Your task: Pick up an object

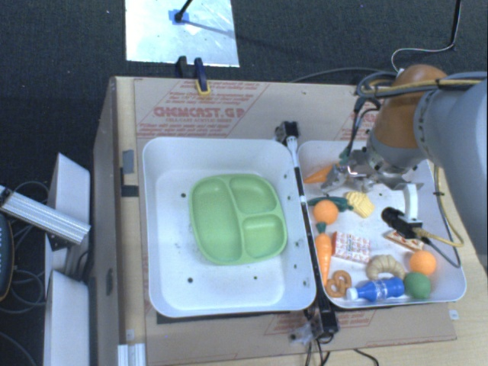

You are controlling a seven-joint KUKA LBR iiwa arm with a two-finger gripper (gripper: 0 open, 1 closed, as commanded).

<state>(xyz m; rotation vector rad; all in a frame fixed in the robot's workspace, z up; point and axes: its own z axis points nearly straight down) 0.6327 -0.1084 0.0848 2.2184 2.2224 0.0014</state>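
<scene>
The right bin [454,284] holds a scatter of small toy foods. An orange wedge [318,175] lies near its upper left corner, with a yellow corn cob [359,203] and an orange ball [325,211] just below. A carrot [324,253] lies along the left wall, a red-and-white packet [351,245] beside it. Along the front edge sit a pretzel [338,282], a croissant [385,265], a blue bottle [379,289] on its side, a green ball [417,284] and an orange ball [422,262].

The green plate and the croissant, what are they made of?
The green plate looks like smooth moulded plastic: one even pale green, rounded corners, three pressed-in sections, a soft sheen. The croissant is probably a plastic toy too, tan and slightly glossy, lying among other toy foods, though it is too small to be sure.
</scene>
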